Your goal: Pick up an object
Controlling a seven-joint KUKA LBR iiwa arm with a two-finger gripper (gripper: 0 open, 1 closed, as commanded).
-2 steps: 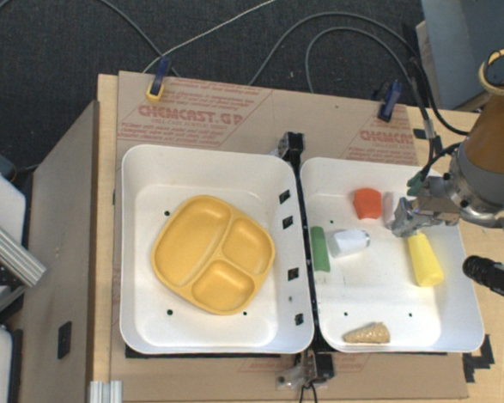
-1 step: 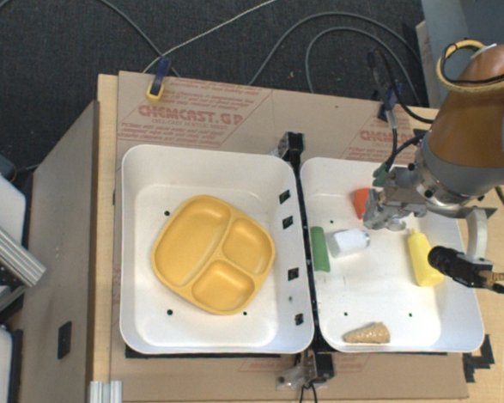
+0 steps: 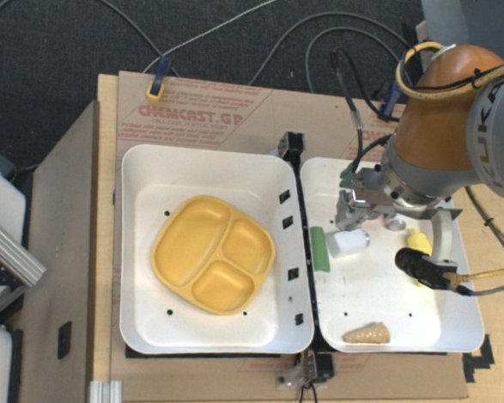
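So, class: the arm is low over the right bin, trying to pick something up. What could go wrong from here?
1. The gripper sits just above a small white block with a green bar close beside it; it might nudge or take the wrong one.
2. The green bar lies along the right bin's left wall, so fingers may strike that wall.
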